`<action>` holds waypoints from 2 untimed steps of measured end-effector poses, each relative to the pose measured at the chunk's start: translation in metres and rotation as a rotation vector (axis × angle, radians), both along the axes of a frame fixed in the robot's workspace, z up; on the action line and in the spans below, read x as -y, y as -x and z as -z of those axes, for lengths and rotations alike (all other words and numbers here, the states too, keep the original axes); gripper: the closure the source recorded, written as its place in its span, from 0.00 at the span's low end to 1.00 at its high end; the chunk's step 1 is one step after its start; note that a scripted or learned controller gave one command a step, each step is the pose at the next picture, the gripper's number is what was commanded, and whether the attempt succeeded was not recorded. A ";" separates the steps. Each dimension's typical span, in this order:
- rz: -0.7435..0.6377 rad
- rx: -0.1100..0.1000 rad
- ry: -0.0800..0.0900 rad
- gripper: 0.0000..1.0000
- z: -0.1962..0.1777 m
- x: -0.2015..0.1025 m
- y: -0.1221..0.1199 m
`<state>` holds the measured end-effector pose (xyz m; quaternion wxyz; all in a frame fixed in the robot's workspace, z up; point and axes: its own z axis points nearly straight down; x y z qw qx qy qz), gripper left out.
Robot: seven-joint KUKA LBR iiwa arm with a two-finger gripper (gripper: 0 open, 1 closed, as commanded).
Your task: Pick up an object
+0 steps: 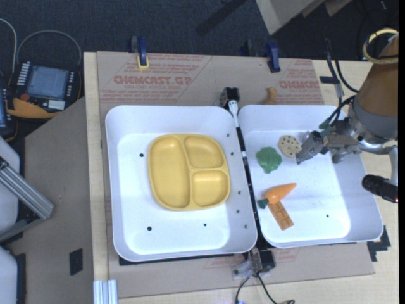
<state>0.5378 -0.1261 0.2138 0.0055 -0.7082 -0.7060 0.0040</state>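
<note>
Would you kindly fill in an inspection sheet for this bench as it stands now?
Surface: brown board carrying left bin and right bin side by side.
Job's things: in right bin, broccoli, cookie, carrot, orange-brown block.
Clutter: yellow divided plate in left bin.
Grippers: gripper low over right bin, beside the cookie; finger state unclear.
Cables: black cable looping top left; cable at front edge.
Surroundings: handheld pendant left; blue clamps on far edge.
</note>
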 end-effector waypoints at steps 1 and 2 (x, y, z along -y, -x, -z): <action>-0.003 0.014 0.002 0.00 -0.007 0.000 -0.003; -0.002 0.005 0.000 0.00 0.052 0.000 0.007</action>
